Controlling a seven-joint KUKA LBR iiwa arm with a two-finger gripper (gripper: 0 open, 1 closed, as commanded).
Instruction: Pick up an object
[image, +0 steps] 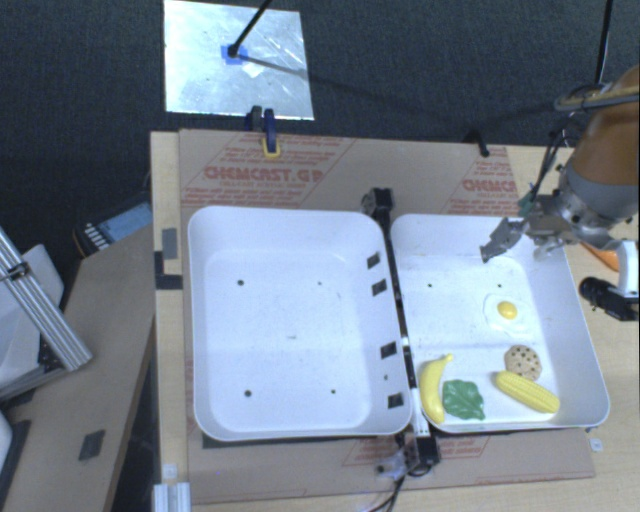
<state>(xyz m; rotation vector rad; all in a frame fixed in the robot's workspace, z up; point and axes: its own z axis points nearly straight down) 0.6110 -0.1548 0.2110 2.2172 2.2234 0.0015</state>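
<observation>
Right bin (570, 300) holds fried egg (505, 310), cookie (522, 361), corn (527, 392), banana (433, 388), green leaf (463, 400); claw (522, 238) above.

banana (433, 388), leaf (463, 399), corn (527, 392), cookie (522, 361), egg (506, 310) in right bin

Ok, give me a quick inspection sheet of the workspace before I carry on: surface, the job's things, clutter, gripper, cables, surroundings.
Surface: two white bins side by side, left bin and right bin, on a cardboard sheet.
Job's things: all in the right bin's near half: fried egg, cookie, corn cob, banana, green leaf touching the banana.
Clutter: black clips along the divide between bins.
Gripper: gripper over the right bin's far right corner, nothing between its fingers.
Cables: wires at the near edge.
Surroundings: foil sheet behind, metal rail at left.
</observation>
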